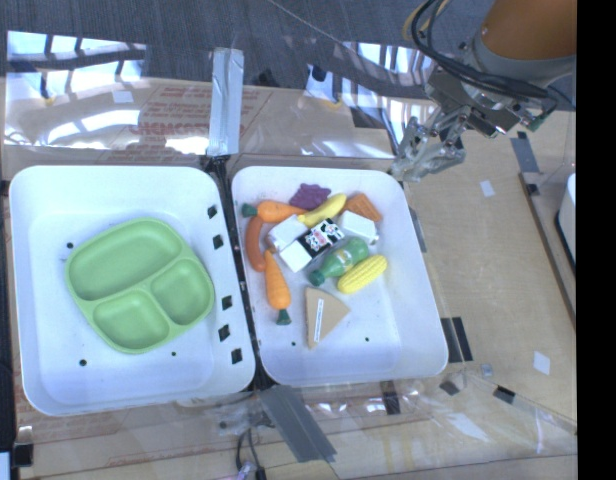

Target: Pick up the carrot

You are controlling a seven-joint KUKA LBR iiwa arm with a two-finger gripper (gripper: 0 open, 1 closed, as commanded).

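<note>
Two shallow white bins side by side on the counter. In the left bin, a green divided plate, well apart from everything else. In the right bin, toy foods heaped toward the upper middle: a carrot lying lower left of the heap, tip up, green stub down, beside a curved orange sausage-like piece. Nearby, a corn cob, a green bottle, a purple grape cluster, a sandwich wedge just below the heap. Upper right of the frame, the tool hanging over the right bin's upper right corner, nothing seen between its fingers; how wide, cannot tell.
</note>
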